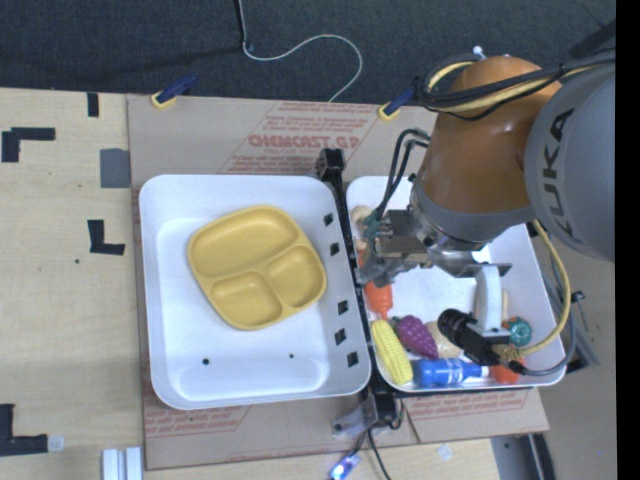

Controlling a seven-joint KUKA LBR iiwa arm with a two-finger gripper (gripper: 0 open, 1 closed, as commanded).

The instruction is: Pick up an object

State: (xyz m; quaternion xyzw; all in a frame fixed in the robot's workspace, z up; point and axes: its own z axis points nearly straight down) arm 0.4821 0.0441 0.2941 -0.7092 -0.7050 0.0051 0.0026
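We see two white bins side by side on a bench. The left bin (pixel 165 268) holds a yellow divided plate (pixel 257 266). The grey and orange arm (pixel 500 158) hangs over the right bin (pixel 545 268), its gripper (pixel 380 253) low beside the divider between the bins. Just near of it lies a small orange carrot (pixel 379 298). Nearer still sit a yellow corn cob (pixel 391 351), a purple toy (pixel 417 335) and a blue bottle (pixel 445 373).

Bench (pixel 60 268) is covered by a cardboard sheet (pixel 290 138); two white bins are seated on it, left bin (pixel 165 298) beside right bin (pixel 545 288), rims touching.
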